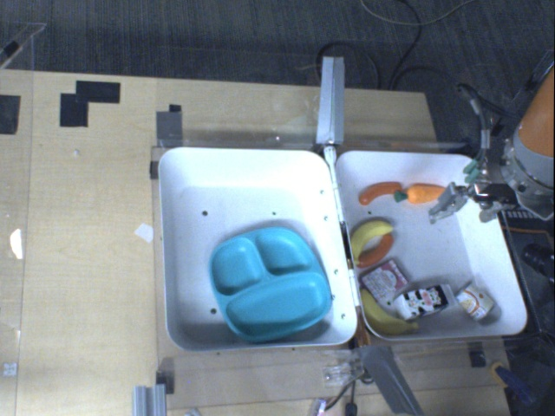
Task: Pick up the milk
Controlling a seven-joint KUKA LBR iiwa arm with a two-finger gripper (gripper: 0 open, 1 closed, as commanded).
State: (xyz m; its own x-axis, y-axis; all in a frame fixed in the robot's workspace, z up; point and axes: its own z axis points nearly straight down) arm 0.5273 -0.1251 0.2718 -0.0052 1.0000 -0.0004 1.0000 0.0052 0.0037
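Wide wooden tabletop (87, 258) spread under everything, black patches of tape near its far left corner. Two white bins side by side on it: left bin (186, 189) and right bin (494, 267), split by a metal rail running up between them. Big blue divided plate (270, 282) sitting in the near half of the left bin, tilted a touch, three compartments facing up. Grey arm (531, 159) reaching in from the right, orange band showing at the frame edge, wrist hanging over the right bin's far right side. Hand (464, 199) up over the bin floor near the carrot, apart from it, nothing between the fingers as far as can be seen; open or clenched, cannot tell from this angle. Carrot (403, 193) lying crosswise at the far end of the right bin. Yellow banana (371, 239) just below it by the divider. Milk (423, 301) flat on its side at the near edge of the right bin, black-and-white carton, resting against a second yellow piece. Pink packet (384, 278) touching the milk's left end. Small can (475, 302) just right of the milk.
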